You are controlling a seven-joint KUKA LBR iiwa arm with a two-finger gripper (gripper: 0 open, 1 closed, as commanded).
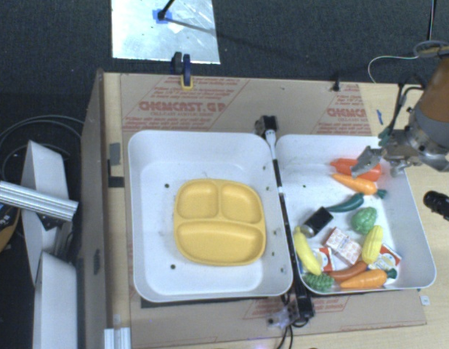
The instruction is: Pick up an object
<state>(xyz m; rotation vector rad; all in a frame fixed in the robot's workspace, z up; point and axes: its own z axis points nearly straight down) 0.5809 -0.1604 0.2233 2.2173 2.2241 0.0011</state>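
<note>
The right bin (421, 249) holds several toy foods. Two orange carrots (357, 184) lie at its far side, with a green cucumber (346, 203), a black block (319, 219) and a green broccoli (365, 219) below them. Nearer the front are a yellow corn cob (373, 243), a banana (305, 249), a red and white carton (344, 246) and another carrot (364, 279). My gripper (381, 163) hangs over the bin's far right part, just right of the upper carrots. Its fingers stand apart with nothing between them.
The left bin (155, 166) carries a yellow divided plate (219, 220). A black clamp (269, 126) sits at the far end of the seam between the bins. Cardboard lies under both bins. Cables and a metal bar (32, 198) lie off the bench at left.
</note>
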